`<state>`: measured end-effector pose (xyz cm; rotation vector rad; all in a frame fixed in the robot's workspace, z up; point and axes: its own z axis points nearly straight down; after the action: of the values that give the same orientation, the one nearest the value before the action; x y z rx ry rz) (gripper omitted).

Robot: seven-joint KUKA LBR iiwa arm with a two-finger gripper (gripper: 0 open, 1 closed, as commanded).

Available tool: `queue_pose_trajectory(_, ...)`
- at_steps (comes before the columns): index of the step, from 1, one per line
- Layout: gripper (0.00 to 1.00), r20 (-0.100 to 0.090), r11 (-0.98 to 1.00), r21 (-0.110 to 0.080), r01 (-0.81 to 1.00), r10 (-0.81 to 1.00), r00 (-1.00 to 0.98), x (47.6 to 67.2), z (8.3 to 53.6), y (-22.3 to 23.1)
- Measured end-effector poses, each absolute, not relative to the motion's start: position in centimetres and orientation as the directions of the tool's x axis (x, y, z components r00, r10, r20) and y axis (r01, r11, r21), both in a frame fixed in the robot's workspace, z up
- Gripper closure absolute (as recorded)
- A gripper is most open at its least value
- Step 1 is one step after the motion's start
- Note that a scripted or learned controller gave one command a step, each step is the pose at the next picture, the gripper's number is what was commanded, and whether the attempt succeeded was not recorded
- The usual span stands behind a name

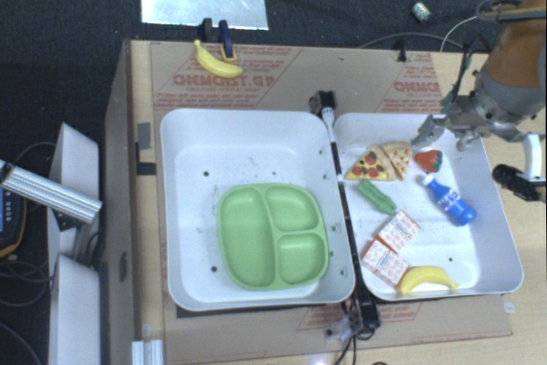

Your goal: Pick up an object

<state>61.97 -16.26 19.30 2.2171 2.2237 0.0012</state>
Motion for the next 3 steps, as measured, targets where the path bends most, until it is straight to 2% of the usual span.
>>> queue_pose_trajectory(1,0.00,0.000,0.002,-0.002,1.000,1.000,-0.002,62.9,9.5,-16.9)
queue_pose_trajectory(2,0.00,-0.001,0.005,0.004,1.000,1.000,-0.005,66.9,8.5,-17.7)
queue_pose_trajectory(3,0.00,0.000,0.005,0.003,1.000,1.000,-0.005,66.5,8.5,-15.4)
